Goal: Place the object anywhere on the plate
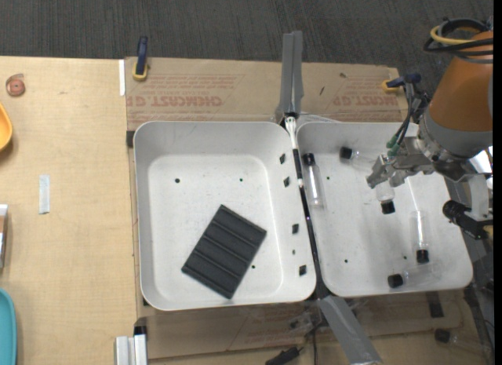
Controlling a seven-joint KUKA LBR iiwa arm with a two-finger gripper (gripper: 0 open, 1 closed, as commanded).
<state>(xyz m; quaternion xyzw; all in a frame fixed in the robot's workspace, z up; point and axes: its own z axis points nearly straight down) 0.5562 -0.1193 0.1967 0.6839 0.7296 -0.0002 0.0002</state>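
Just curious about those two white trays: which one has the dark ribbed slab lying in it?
The left tray. The black ribbed slab lies slanted on its floor, while the right tray sits under the robot's hand.

Lab: clamped white bins (pixel 149 198), workbench (pixel 63 159)

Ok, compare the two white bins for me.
The left bin holds one dark ribbed slab, lying askew; the right bin holds several small clear tubes with black caps. The gripper is over the right bin, not the left. Both are shallow and white.
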